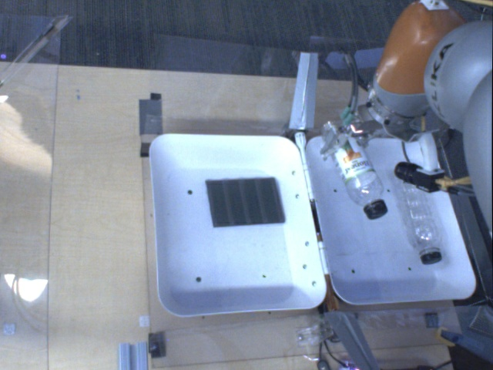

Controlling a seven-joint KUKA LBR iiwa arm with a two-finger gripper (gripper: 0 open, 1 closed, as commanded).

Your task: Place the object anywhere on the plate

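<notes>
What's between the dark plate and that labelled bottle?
In the camera view, bare white bin floor and the two bins' adjoining rims separate plate and bottle.

White bins (177, 284) are sitting on a tan counter (85, 206); a dark ribbed plate (245, 202); clear bottles (359, 177), black caps, one orange-and-white label.
</notes>
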